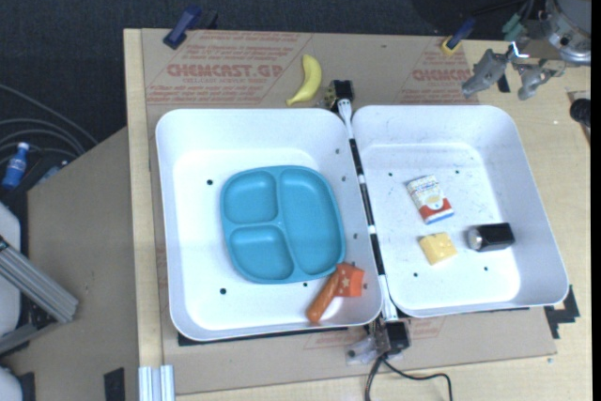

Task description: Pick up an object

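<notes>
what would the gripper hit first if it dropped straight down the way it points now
Probably the bench board just beyond the right bin's far rim, not anything inside it. The open gripper hangs near that bin's far right corner, though height is hard to judge.

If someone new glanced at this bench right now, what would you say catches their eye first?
Most striking is the blue divided plate in the middle of the left bin, with an orange carrot-like toy at that bin's near right corner. A yellow banana lies on the bench just behind the left bin. The gripper hangs above the right bin's far right corner, fingers spread with nothing between them.
</notes>
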Available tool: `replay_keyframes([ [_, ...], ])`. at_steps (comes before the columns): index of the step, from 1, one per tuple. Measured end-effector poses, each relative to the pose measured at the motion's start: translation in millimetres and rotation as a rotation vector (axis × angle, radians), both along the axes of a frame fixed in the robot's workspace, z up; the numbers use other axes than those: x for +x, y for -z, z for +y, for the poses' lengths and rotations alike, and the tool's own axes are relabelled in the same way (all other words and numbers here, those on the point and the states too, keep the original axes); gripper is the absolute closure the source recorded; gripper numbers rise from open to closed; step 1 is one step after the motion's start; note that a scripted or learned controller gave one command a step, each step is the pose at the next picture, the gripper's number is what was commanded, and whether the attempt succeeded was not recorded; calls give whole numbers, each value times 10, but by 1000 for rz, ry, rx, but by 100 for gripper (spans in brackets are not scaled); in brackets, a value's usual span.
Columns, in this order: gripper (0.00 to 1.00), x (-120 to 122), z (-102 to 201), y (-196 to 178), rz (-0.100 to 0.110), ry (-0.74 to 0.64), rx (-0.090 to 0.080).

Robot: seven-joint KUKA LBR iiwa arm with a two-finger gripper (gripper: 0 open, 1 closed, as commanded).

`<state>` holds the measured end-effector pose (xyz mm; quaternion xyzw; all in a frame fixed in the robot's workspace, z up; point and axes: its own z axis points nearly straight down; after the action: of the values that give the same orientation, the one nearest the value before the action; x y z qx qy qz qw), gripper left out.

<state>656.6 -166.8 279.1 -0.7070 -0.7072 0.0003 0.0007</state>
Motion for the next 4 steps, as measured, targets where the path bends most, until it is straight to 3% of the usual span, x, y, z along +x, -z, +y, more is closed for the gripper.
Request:
replay_keyframes([
  [1,0,-229,4,1870,2,1,0],
  [2,0,-574,347,1948,1,-1,1],
  [3,100,-567,344,1844,-1,1,0],
  [4,0,-568,344,1845,-1,1,0],
])
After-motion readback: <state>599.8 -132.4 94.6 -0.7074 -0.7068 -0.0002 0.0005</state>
